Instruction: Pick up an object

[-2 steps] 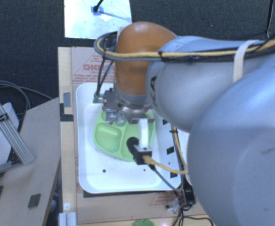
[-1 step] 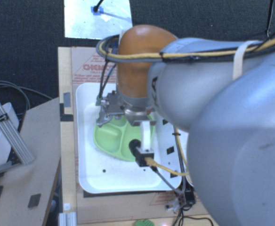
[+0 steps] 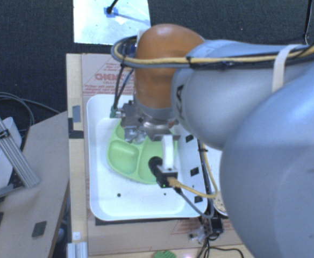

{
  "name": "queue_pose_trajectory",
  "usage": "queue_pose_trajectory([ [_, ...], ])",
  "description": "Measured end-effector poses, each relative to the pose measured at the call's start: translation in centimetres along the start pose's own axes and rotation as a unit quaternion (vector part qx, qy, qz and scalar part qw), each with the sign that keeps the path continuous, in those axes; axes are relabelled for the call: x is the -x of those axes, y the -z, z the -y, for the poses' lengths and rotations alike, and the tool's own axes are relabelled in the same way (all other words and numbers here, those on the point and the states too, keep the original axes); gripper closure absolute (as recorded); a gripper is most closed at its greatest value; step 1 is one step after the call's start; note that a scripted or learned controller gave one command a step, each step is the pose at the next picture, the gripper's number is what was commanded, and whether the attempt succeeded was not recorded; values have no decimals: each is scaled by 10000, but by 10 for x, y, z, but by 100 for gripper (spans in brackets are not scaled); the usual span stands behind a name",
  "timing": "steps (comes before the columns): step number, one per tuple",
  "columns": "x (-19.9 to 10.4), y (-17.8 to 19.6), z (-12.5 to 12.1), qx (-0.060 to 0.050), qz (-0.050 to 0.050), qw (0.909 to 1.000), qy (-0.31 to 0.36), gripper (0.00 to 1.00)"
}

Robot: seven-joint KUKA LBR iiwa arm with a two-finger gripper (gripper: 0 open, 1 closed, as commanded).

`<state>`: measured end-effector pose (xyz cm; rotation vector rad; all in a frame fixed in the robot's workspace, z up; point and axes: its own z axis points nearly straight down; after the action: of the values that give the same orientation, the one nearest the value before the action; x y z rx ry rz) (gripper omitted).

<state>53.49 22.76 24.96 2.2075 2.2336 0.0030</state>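
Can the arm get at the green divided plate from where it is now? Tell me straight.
Probably yes. The wrist hangs directly over the green divided plate, which lies flat in the left white bin with nothing on top of it. The arm's own bulk hides the gripper and the plate's right part, so actual contact cannot be judged.

I see a silver sheet [image 3: 111, 14] lying on dark carpet [image 3: 28, 36] beyond the counter [image 3: 41, 165]. An aluminium rail [image 3: 9, 144] leans at the left.

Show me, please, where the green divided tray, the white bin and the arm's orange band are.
green divided tray [image 3: 122, 156]: camera view, left compartment.
white bin [image 3: 126, 204]: camera view, bare floor near front rim.
orange band [image 3: 159, 63]: camera view, rounded top.
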Motion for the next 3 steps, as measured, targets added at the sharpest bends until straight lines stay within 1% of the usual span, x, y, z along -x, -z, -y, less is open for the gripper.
queue_pose_trajectory([
  [1, 25, 191, -17, 82, -28, 10000, -33, 100],
  [2, 23, 181, -16, 2, -1, 10000, -28, 0],
  [3, 102, 123, -33, -18, 10, 10000, -78, 0],
])
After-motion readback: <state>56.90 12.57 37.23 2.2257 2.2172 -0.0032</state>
